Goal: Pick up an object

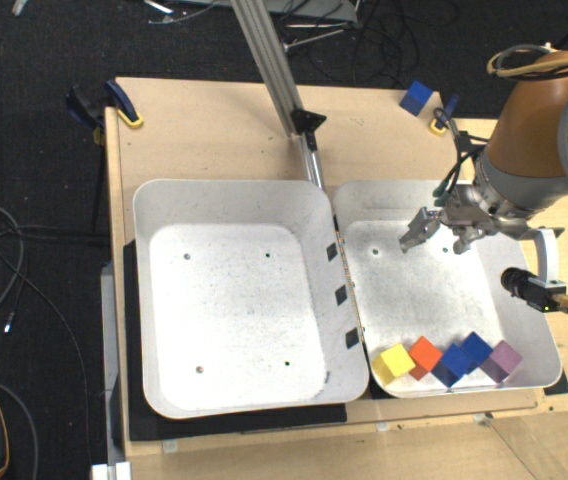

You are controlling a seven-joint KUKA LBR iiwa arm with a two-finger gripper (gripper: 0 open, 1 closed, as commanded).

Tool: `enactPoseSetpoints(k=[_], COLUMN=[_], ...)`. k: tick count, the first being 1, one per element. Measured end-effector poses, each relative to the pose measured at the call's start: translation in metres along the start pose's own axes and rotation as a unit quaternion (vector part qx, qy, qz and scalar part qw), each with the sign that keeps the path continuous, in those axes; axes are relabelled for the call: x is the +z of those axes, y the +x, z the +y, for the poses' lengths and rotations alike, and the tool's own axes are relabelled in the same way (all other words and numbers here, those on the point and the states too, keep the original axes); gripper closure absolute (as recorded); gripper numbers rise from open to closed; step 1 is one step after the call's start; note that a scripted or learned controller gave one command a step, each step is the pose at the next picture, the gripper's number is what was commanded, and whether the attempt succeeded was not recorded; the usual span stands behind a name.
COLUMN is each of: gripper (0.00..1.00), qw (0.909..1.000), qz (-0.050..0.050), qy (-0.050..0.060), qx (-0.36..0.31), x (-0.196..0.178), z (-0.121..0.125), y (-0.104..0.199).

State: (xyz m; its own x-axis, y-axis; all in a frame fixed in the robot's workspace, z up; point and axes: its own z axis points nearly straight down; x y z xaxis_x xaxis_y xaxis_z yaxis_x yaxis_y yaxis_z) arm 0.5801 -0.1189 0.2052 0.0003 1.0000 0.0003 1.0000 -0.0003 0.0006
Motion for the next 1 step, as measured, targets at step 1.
enactPoseSetpoints(k=[1], gripper=[0.00], qw=[1.0000], qz=[0.000], qy=[0.000], qx=[0.000], x=[0.0000], z=[0.0000], y=[-0.0001])
